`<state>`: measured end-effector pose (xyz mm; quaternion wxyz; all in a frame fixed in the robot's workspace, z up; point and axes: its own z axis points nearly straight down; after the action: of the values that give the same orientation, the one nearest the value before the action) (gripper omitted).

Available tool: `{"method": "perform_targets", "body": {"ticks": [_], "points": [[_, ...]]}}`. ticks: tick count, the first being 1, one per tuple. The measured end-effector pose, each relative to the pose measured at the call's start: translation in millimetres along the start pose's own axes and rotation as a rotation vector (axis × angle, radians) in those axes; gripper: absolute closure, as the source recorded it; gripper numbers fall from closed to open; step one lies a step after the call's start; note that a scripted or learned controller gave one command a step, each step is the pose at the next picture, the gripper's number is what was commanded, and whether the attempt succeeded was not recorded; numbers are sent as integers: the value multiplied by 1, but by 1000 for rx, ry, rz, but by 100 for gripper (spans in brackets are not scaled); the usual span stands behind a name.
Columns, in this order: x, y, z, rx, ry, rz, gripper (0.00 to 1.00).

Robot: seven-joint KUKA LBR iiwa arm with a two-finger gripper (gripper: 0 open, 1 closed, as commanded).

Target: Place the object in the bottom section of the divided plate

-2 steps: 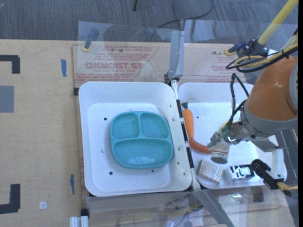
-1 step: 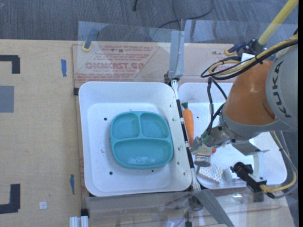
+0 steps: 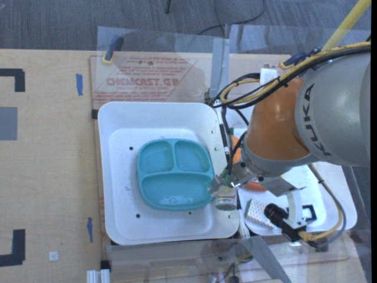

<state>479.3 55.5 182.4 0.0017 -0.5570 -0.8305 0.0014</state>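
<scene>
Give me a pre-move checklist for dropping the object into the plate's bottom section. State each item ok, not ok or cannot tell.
1. Divided plate lies flat inside the left bin: ok.
2. Bottom section free of items: ok.
3. Tool over the bottom section: not ok, it sits at the plate's right edge by the bin wall.
4. Object between the tool's fingers: cannot tell; a small item shows just below it.
5. Arm clear of the plate: ok.
</scene>
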Motion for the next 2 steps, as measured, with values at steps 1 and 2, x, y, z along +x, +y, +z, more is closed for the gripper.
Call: {"method": "perform_targets", "body": {"ticks": [1,2], "points": [[-17,36,-88,-1,-2,326,100],[43,17,-27,1,-1,269,100]]}}
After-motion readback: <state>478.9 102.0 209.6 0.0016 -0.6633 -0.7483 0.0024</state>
